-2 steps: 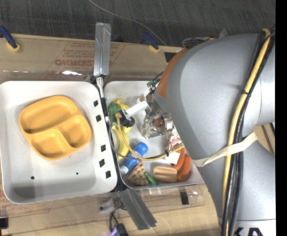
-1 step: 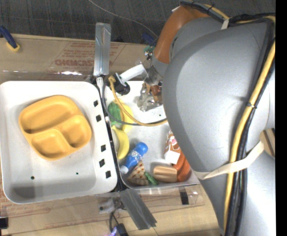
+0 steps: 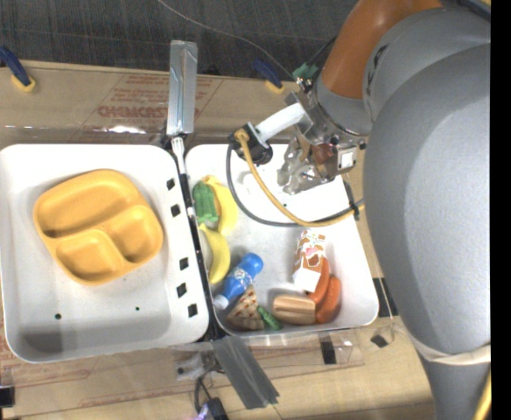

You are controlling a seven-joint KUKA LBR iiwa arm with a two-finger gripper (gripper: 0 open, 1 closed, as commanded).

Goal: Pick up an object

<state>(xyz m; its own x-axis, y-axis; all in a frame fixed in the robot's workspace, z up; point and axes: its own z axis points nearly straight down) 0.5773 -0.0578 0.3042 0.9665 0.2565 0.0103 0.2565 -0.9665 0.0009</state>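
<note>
In the camera view, the gripper [image 3: 304,171] is being held over the bare upper part of the right bin [image 3: 353,300], and whether it is open or closed cannot be told from this slant; nothing is being seen in its grasp. The candidate objects are lying below and to the lower left of it: a small carton [image 3: 311,259] just below, a carrot [image 3: 327,297] and a wooden block [image 3: 292,309] further down, a blue bottle [image 3: 238,279] lower left, and a banana [image 3: 218,226] with a green piece [image 3: 205,202] to the left against the divider. The carton is being judged the nearest pick: probably light, fairly stiff, a little slick, best taken across its narrow sides. The bin floor is looking smooth and white, so sliding is being expected. A yellow cable [image 3: 269,195] is looping just beside the gripper. The left bin [image 3: 19,322], well apart to the left, is carrying a yellow divided tray [image 3: 98,226].
</note>
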